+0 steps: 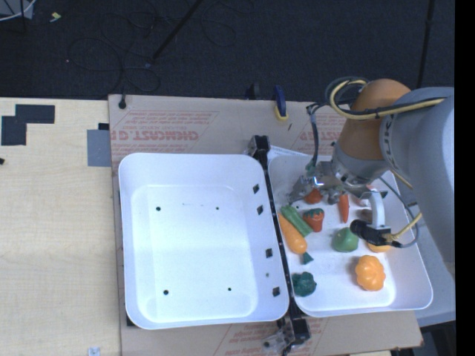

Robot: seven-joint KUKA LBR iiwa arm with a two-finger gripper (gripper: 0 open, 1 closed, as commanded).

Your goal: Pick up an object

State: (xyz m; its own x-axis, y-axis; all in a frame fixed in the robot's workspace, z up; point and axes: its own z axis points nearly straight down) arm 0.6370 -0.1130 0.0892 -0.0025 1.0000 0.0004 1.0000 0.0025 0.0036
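Note:
My gripper (318, 186) hangs low over the far left part of the right bin (404, 291). A small red-orange piece (313, 196) lies right under it, partly covered by it. Just in front lie a red pepper with a green top (316, 219), a green cucumber (295, 219) and an orange carrot (292, 238). A thin red chili (344, 208) lies to the gripper's right. Nearer the front are a green pepper (344, 239), an orange pumpkin (369, 271) and a dark green broccoli (303, 282).
The left bin (130, 199) stands beside the right one, and their walls meet at a black-clipped divider (269, 221). A small teal bit (306, 258) lies by the carrot. The grey arm (415, 139) covers the right bin's far right corner.

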